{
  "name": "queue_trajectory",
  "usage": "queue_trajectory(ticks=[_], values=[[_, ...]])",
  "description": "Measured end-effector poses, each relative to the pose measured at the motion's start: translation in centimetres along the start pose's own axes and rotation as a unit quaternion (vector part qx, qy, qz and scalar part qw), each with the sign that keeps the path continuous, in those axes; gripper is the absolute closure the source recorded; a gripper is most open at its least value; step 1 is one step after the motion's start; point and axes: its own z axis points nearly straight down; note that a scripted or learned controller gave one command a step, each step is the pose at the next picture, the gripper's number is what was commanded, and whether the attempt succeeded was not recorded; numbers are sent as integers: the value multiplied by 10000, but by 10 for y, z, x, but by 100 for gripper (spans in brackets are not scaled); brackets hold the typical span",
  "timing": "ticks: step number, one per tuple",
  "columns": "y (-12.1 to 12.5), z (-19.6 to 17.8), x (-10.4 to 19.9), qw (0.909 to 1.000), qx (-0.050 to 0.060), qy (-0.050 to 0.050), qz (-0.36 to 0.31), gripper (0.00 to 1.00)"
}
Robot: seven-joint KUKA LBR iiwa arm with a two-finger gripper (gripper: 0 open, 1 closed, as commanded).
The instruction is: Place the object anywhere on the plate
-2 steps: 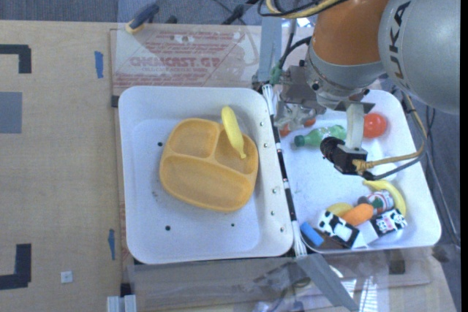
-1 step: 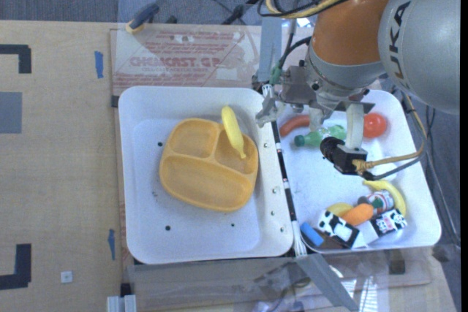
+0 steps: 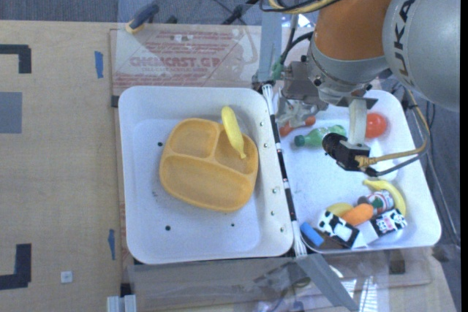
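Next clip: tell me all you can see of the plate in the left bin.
The plate is yellow-orange, plastic by its look, a rounded rectangle with raised ridges splitting it into three compartments, two small and one large. It lies flat, turned askew, on the floor of the left bin, nearer its right wall. A yellow spoon-like piece rests across its upper right corner.

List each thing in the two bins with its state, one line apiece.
Plate: right way up, flat in the left bin.
Yellow spoon: lying on the plate's far right rim.
Claw: over the right bin's far left corner.
Green toy: lying down beside the claw.
Red ball: resting in the right bin.
Banana: lying in the right bin's near corner.
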Motion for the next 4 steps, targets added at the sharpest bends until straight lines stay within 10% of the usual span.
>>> queue_trajectory(ticks=[1, 2, 3, 4], values=[[25, 47, -10, 9999, 32, 10, 151, 100], [25, 47, -10, 9999, 31, 10, 148, 0], [26, 37, -9, 9999, 24, 8, 142, 100], [26, 37, -9, 9999, 26, 8, 140, 0]])
